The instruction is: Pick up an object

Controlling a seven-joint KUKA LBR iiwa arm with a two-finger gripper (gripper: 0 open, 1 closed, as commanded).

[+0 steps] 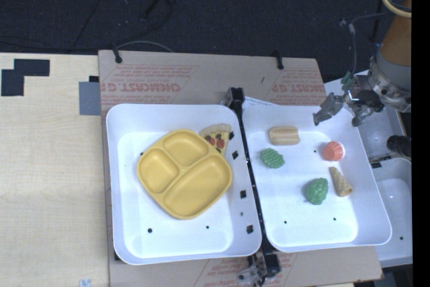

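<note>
The gripper [344, 107] hangs over the right bin [376, 212] top-right corner, fingers spread wide, w/ nothing between. Below lie a bread roll [284, 136], orange ball [333, 151], cone [340, 181], two green pieces.

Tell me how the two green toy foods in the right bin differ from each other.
The upper green piece lies near the bin's left wall, beside the tan bread roll; the lower green piece lies nearer the middle, beside the cone. The upper one looks smaller and flatter, with a dotted surface; the lower one looks bulkier and lumpier. Both are green and lie apart from the gripper.
</note>
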